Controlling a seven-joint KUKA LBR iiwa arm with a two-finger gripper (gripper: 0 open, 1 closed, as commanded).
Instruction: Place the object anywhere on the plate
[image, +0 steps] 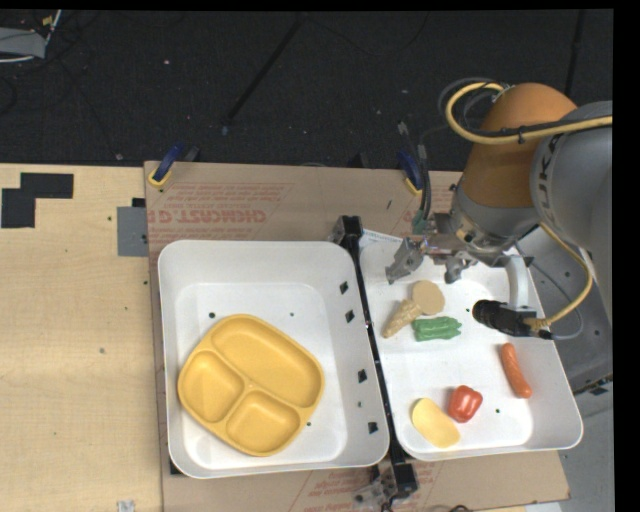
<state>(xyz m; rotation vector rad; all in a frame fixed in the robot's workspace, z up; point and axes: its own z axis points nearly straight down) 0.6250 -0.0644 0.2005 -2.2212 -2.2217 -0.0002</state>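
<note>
Nearest me in the right bin I see a pale yellow piece touching a red pepper, with an orange carrot off to their right. In the left bin, the yellow divided plate sits apart from them. Further back in the right bin, a green pepper lies just beside a tan mushroom-shaped piece. Beyond those, the gripper hangs over the bin's far part, fingers spread and pinching nothing.
</note>
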